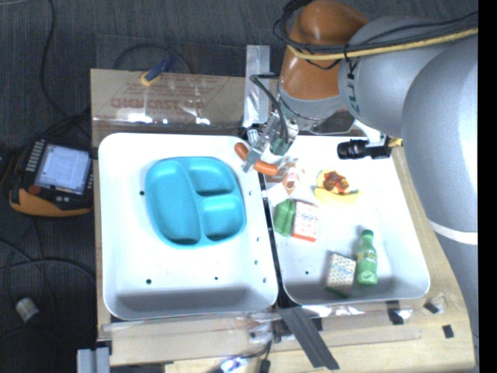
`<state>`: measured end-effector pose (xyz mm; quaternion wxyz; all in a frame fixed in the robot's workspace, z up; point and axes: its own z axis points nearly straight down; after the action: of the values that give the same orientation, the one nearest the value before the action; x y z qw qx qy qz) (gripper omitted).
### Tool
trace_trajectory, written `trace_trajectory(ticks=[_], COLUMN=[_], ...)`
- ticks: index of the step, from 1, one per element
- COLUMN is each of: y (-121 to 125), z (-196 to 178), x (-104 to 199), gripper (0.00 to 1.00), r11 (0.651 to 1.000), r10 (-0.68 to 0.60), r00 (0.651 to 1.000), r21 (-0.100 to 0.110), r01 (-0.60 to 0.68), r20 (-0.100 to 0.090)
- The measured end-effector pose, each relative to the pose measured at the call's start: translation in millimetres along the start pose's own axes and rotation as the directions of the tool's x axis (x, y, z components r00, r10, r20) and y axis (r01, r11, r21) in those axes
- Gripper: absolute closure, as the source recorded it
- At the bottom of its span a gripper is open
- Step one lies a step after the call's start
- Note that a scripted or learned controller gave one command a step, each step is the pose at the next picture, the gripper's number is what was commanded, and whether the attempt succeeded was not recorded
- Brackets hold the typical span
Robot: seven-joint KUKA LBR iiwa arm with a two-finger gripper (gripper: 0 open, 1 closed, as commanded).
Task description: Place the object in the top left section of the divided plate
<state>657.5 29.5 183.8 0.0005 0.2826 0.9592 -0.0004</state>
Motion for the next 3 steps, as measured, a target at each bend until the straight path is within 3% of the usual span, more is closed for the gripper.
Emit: trace_trajectory(ticks=[1,2,3], y=[28.9,16.5,-33.1], z=[-5.3,-15.6,0.1], x=[102.6,7.5,16.8], gripper=[1.00,1.00,1.00], r11=[1.000,0.995,0.998], r10=[-0.027,0.103,-0.057], r00=[1.000,0.995,0.998], r21=[-0.001,0.002,0.002], r01=[0.027,-0.103,0.057], r20=[-0.002,0.000,0.000])
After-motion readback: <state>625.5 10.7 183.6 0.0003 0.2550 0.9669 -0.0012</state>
